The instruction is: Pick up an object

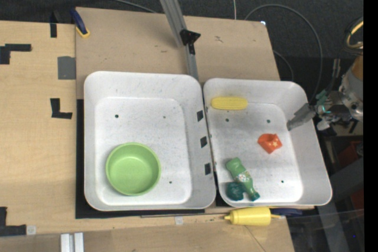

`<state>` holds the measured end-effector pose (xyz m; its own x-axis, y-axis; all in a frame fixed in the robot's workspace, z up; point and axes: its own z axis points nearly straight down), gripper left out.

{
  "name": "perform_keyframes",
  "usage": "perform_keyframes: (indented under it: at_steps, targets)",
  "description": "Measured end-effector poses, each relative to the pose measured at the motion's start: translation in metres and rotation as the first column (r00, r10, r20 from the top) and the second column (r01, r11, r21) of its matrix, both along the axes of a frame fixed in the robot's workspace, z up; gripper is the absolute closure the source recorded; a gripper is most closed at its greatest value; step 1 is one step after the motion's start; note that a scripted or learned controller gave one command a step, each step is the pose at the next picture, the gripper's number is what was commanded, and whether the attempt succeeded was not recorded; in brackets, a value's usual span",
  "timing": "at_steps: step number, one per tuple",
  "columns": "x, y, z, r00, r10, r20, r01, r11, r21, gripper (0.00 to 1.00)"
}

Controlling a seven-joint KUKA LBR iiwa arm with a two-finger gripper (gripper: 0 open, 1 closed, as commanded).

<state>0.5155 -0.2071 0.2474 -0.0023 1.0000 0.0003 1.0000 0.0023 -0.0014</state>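
The right bin (307, 186) holds three objects. A small red-orange piece (269, 143) lies near its middle right. A yellow oblong object (229, 104) rests against the far wall. A green bottle-shaped toy (242, 178) lies near the front, its dark teal end toward the front wall. My gripper (308, 113) hangs over the right bin's right rim, right of and slightly above the red-orange piece, and touches none of the objects. Nothing is seen in its grasp.
The left bin (94, 91) contains a light green bowl (133, 169) at its front left. A yellow bottle (250, 216) lies on the bench just outside the right bin's front wall. A grey metal pole (171, 3) slants in from the top toward the bins' shared wall.
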Motion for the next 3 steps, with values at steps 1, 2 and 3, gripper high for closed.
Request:
perform_keyframes:
  at_steps: [1,2,3]
  targets:
    - [0.000,0.000,0.000,1.000,0.000,0.000,0.000,1.000,0.000,0.00]
    - [-0.004,0.006,-0.063,1.000,-0.001,-0.006,0.001,1.000,0.001,0.00]
    - [0.000,0.008,-0.108,1.000,-0.001,-0.005,0.001,1.000,0.001,0.00]
